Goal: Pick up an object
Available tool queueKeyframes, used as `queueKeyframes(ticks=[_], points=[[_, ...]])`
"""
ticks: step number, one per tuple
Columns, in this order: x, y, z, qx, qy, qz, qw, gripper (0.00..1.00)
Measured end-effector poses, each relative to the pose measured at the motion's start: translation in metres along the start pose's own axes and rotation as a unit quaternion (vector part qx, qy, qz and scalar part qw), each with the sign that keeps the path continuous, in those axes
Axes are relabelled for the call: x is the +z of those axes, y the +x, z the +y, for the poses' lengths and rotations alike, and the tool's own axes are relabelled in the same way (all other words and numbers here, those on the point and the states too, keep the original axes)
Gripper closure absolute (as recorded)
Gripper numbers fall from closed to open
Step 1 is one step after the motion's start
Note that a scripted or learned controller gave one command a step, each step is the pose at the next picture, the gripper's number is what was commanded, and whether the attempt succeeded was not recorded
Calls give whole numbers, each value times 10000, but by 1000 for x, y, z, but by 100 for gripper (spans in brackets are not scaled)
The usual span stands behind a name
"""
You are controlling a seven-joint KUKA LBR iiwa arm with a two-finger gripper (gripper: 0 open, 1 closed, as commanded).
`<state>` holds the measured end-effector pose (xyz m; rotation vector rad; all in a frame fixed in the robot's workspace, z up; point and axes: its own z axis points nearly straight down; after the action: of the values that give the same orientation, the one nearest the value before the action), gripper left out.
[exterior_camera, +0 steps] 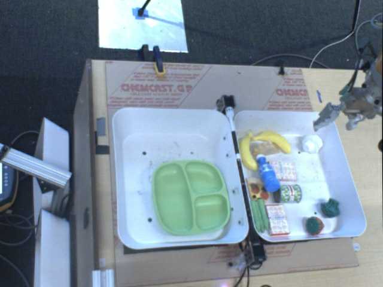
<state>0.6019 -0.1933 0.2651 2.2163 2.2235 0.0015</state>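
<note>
— Why hang off the bin's far corner?

— My claw hovers spread and empty, above the right bin, so I can see the pile. The white cup sits just below-left of me; bananas and blue bottle lie further left.

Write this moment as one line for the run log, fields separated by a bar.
stage: approach | gripper: open, nothing held, above right bin's far right corner | right bin: bananas, blue bottle, can | left bin: green tray
</note>
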Motion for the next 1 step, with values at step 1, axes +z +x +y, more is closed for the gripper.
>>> queueKeyframes(ticks=[1], points=[[103, 28, 66, -7, 15, 9, 10000, 0]])
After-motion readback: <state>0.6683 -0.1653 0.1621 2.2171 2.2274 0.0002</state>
